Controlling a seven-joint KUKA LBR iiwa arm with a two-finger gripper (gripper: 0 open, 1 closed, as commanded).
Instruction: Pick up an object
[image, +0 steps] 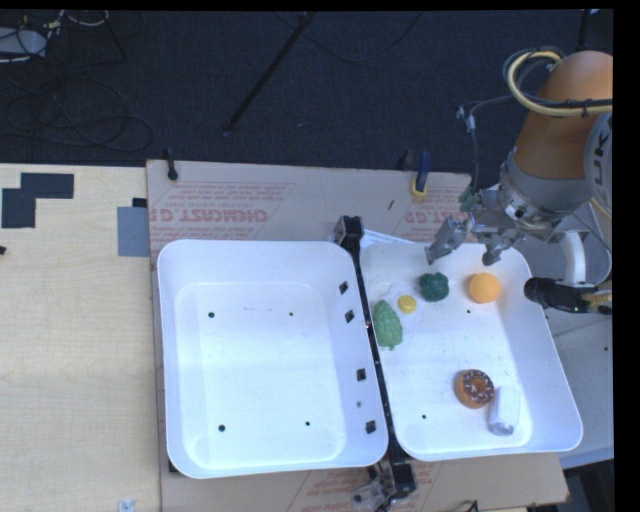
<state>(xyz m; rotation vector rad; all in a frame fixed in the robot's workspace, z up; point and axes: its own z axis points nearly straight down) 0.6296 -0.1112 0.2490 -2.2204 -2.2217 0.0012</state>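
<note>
My gripper (468, 247) hangs over the far edge of the right bin (545, 345), fingers spread open with nothing between them. Just below it lie a dark green lump (434, 287) and an orange ball (484, 288). A small yellow ball (406, 303) and a light green leafy piece (387, 325) rest near the bin's left wall. Toward the near right corner sit a brown doughnut with sprinkles (474, 388) and a white cylinder (504, 410).
The left bin (185, 300) stands beside the right one, separated by a black divider strip (362, 340). Both rest on a cardboard sheet (260, 205) on the bench. A blue and yellow clamp (421, 175) grips the cardboard's far edge.
</note>
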